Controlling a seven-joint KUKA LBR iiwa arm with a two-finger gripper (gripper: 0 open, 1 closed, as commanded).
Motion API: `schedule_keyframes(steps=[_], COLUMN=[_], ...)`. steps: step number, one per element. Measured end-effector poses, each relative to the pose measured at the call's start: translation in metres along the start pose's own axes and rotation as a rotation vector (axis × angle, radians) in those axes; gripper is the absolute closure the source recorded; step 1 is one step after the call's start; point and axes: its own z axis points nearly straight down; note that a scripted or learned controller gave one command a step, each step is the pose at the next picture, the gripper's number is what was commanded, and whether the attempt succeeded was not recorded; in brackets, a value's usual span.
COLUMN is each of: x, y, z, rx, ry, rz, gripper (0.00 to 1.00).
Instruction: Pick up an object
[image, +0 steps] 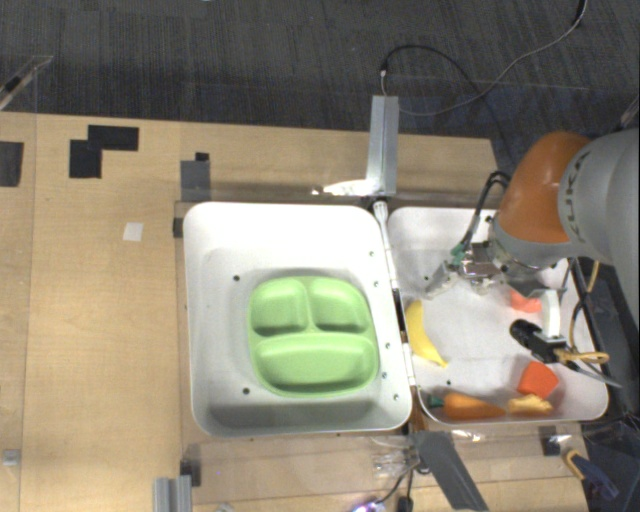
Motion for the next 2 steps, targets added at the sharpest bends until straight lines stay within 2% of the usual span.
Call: schedule_keyframes(steps=[1,2], x=[-0.047,-0.101], y=[0.069,0.065], z=[0.003,-0.030], rx=[0.003,0.006], ry=[-0.002,-0.001], rz=[0.009,-0.041], gripper=[0.00,0.00])
